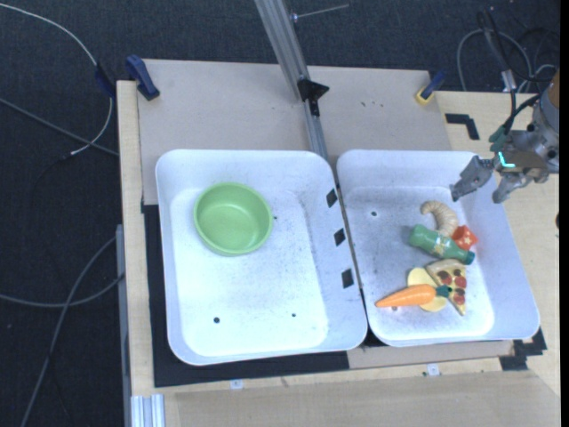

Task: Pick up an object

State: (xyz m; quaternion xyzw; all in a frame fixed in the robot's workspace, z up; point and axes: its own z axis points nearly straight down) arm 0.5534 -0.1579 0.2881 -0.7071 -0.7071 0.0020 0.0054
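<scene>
So the gripper [487, 183] is sitting up at the top right corner of the right bin [391, 172], right over its rim, and both fingers are spread apart with nothing between them. It's well clear of the pile of stuff.

All the pickable things are bunched in the lower right part of that bin: a beige curved piece [438, 212] at the top, a green bottle-shaped thing [437, 241] lying on its side just below it, a little red piece [464, 236] touching the bottle's right end, then an orange carrot [404, 297] lying across a yellow piece [425, 288], with a pizza slice toy [452, 282] just beside it.

The left bin [178, 176] has 1 green bowl [233, 218] standing upright in its upper left area, well apart from everything else
</scene>
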